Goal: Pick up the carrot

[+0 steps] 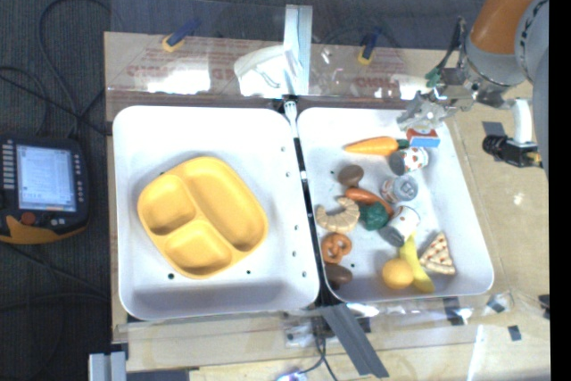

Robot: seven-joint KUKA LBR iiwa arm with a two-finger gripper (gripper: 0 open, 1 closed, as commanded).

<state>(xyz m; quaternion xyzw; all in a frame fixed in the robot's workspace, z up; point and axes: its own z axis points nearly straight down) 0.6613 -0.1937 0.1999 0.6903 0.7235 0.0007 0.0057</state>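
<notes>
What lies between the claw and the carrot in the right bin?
In the camera view, only bare white bin floor separates the claw from the carrot; the red, white and blue item sits to the carrot's right.

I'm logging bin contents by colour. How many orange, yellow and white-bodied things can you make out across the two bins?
Orange: 2, tapered orange carrot, round orange fruit
Yellow: 2, yellow three-compartment plastic tray, yellow banana
White-bodied: 2, small cans
Total: 6

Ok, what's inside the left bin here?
The left bin holds a yellow divided tray with three compartments, nothing in them. The bin floor under the tray is covered. The carrot lies in the right bin.
</notes>
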